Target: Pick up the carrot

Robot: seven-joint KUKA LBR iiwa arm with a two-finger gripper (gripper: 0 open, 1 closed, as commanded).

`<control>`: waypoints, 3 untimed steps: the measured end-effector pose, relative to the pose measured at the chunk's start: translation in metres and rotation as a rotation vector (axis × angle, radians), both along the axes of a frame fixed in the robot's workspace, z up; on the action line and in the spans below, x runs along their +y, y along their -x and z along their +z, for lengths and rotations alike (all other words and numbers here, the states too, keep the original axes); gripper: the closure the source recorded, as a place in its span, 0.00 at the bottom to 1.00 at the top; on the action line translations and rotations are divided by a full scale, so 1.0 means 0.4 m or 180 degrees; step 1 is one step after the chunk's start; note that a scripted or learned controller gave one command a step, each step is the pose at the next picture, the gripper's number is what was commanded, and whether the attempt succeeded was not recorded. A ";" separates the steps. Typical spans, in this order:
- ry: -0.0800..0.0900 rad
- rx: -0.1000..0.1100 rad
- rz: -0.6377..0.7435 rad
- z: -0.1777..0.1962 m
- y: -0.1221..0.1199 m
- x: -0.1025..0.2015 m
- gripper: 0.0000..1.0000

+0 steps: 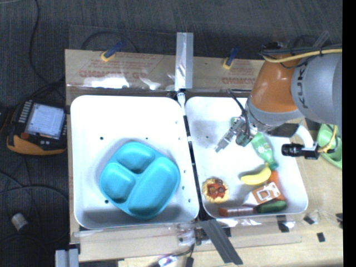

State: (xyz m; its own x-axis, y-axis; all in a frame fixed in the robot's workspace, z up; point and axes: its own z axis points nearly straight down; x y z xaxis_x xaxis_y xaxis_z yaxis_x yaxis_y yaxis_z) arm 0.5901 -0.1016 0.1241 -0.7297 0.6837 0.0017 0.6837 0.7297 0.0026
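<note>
Carrot [273, 178]: orange, lying in the right bin [206, 121] near its lower right, just beside the banana [255, 177] and above an orange carton [266, 193]. Green bottle [262, 147] just above. Gripper [232, 133]: over the bin's middle, apart from the carrot; jaws' state cannot be told. Left bin [89, 115]: blue divided tray [140, 177].

Two bins sit side by side. A tray [140, 178] lies in the left bin [89, 115]. The right bin [203, 121] holds a bottle [262, 148], banana [255, 177] and carrot [273, 177] at right, a pizza [215, 189] lower left, and a box [266, 193] at lower right.
</note>
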 end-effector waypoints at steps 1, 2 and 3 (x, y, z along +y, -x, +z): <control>0.0000 0.0000 0.0000 0.000 0.000 0.000 0.00; 0.0014 -0.0005 0.0104 0.090 -0.015 -0.194 0.00; 0.0010 -0.0002 0.0953 -0.038 0.024 -0.019 0.00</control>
